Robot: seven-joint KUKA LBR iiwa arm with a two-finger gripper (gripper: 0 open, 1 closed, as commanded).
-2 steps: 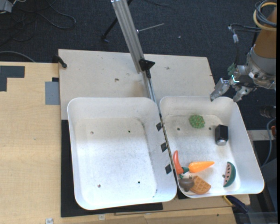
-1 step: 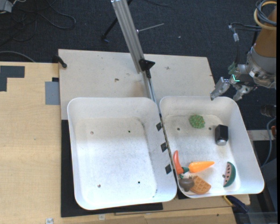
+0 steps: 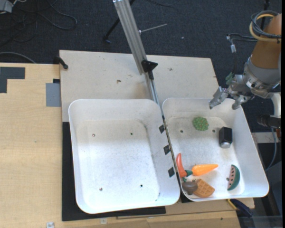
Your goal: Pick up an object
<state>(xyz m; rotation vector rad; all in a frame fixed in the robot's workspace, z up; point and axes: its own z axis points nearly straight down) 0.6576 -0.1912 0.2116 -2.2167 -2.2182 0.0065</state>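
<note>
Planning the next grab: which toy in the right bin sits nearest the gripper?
The green broccoli, alone near the bin's far end, just below the gripper. The carrot and watermelon slice lie farther off.

Single fixed cam, mounted high, looking down at a slant on the bench. Mid-range: left bin and right bin both fully in frame, lower centre. Arm enters upper right; floor w/ cables along top edge.
</note>
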